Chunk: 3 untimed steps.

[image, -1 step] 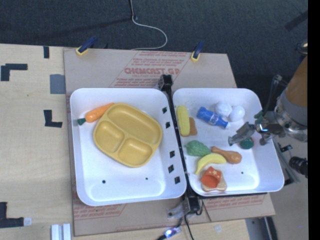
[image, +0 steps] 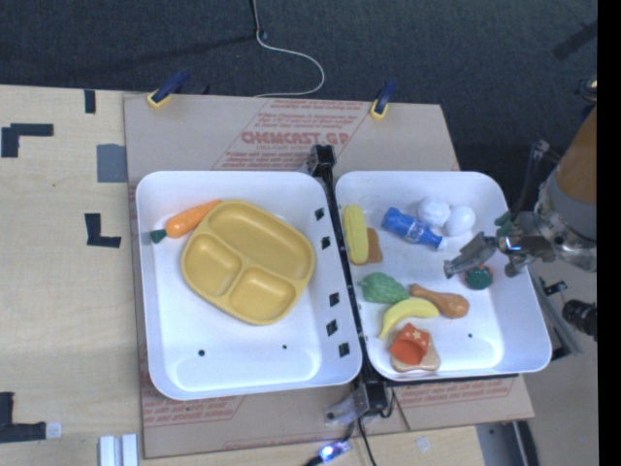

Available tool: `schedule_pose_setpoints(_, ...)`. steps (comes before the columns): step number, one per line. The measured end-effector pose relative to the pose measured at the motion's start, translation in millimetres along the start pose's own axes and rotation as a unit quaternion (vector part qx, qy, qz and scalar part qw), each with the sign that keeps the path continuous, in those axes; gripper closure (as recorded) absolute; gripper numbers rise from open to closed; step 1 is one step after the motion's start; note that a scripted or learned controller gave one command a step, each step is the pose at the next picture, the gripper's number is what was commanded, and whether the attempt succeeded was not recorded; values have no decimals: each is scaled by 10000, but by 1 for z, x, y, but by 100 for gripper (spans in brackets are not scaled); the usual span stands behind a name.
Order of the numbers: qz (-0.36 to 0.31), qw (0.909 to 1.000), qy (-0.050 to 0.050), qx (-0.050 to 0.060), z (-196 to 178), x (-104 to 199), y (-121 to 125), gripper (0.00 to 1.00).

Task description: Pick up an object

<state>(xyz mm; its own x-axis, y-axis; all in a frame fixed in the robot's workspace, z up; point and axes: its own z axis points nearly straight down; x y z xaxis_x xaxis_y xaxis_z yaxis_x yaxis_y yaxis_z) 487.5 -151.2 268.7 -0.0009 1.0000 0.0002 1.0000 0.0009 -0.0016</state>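
**Claw low over right bin, nearest a small green-red toy; grab not made**

Likeliest target: small round dark-green toy with a red spot [image: 477, 278], sitting near the right wall of the right white bin [image: 519, 352]. Claw [image: 485, 254] hangs just above and left of it, one dark finger [image: 468, 257] sticking out leftward; spread looks fairly wide, nothing between the fingers.

Risks, judged from the layout:
- Toy is small and round, so it could roll or squirt out as the fingers close.
- It sits close to the bin wall; a finger could catch the rim or pin the toy against it.
- Brown toy drumstick [image: 441, 301] lies just left and below; a wide close could drag it along or nudge it.
- White round balls [image: 444, 214] and blue bottle-shaped toy [image: 408, 226] sit near, above the claw; a sideways drift could bump them.

Well apart: yellow toy banana [image: 408, 312], green leafy piece [image: 384, 286], yellow corn cob [image: 355, 233], red-and-tan sandwich-like toy [image: 413, 348]. Left white bin [image: 160, 357] holds a yellow divided tray [image: 248, 260] and an orange toy carrot [image: 186, 219].

Writing: red print on the cardboard sheet [image: 281, 134] on the surface reads roughly "CHEMCAST GP"; smaller lines too blurred to read.
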Motion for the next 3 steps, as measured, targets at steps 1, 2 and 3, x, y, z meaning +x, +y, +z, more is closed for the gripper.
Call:
schedule_pose_setpoints(1, 5, 10000, 5, 26, 62, -5, 2, 0)
schedule_pose_setpoints(2, 8, 10000, 8, 30, 120, -10, -7, 0)
schedule_pose_setpoints(3, -1, 10000, 10, 30, 169, -4, -1, 0)
